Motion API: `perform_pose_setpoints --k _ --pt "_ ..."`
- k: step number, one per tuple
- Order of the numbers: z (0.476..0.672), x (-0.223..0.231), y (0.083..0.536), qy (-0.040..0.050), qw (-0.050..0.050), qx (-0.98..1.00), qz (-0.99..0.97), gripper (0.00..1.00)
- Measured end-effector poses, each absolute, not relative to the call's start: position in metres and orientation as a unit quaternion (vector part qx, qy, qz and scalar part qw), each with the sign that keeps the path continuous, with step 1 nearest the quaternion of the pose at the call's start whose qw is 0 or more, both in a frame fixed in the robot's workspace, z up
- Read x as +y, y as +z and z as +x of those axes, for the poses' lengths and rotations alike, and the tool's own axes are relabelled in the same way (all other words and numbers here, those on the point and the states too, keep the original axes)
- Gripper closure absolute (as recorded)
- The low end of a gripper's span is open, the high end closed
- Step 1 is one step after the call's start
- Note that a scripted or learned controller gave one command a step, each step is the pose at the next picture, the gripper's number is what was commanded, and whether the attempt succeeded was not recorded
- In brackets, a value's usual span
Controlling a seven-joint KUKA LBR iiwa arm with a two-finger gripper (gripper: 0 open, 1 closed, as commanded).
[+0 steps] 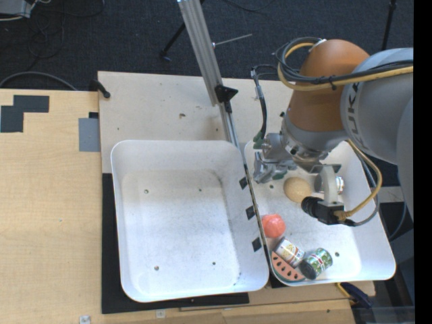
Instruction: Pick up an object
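Note:
My gripper (265,169) hangs low over the back left part of the right bin (368,248), close to the divider between the bins. A beige egg-shaped object (295,189) lies just to its right, apart from it. Further toward the front lies an orange-red ball (273,225). At the front left corner of the bin sit a small labelled can (289,251), a green can (317,262) on its side and a red watermelon-slice toy (286,271). I see nothing in the gripper.
The left bin (135,160) sits beside the right one, their rims meeting at a line with black clips (248,211). A slanted aluminium bar (206,52) rises behind the bins. The grey and orange arm (331,86) covers the back of the right bin.

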State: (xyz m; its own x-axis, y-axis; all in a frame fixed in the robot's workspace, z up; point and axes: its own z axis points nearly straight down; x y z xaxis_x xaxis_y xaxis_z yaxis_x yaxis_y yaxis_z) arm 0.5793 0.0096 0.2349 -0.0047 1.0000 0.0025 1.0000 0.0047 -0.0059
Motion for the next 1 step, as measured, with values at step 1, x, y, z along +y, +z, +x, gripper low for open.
perform_pose_setpoints --k 1 --pt "0.5741 0.0629 0.2296 0.0014 0.003 -0.708 -0.706 1.00"
